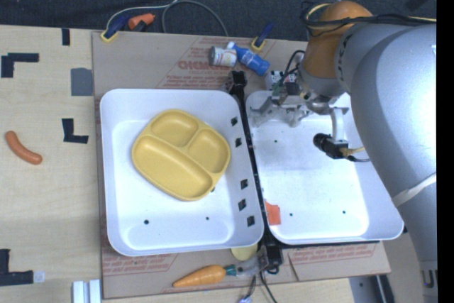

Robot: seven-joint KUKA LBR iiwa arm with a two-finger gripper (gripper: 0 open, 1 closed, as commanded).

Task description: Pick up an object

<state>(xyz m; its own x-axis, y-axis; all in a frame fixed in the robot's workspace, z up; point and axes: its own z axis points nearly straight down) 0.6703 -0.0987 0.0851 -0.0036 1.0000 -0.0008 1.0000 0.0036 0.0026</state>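
A yellow divided plate [182, 152] lies in the left white bin [117, 223]. A small orange piece [272, 213] rests in the right white bin [383, 227], close to its front left corner. My gripper [278, 107] is low over the back left part of the right bin, near the wall between the two bins. The grey arm with its orange band [333, 25] comes in from the right and covers the right bin's back right part. Nothing shows in the gripper.
Outside the bins lie a blue and white bottle [241, 57] behind them, an orange carrot [201, 276] in front, and an orange sausage [23, 147] far left on the bench. Clamps [128, 23] and cables sit along the back edge.
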